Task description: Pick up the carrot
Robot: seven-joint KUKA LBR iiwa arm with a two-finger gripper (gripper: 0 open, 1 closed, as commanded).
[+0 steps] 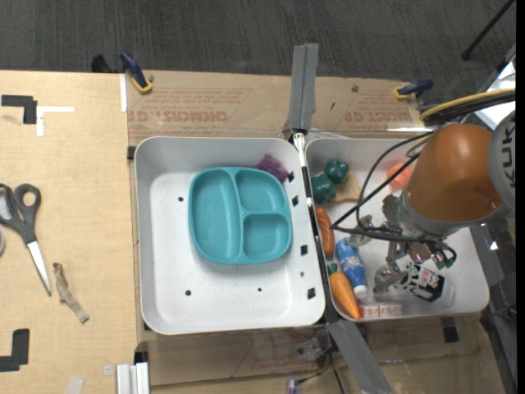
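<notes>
Pick not started: carrot [344,295] lies at the right bin's [464,302] front-left corner beside a small bottle [351,265], gripper [397,271] low nearby with nothing between its fingers (open or closed, can't tell), so approach, grasp, lift all remain.

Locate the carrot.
The carrot lies in the right bin, at its near-left corner against the left wall, beside the bottle.

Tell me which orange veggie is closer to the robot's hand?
The carrot at the bin's front edge. The other orange piece lies farther back from the hand.
</notes>
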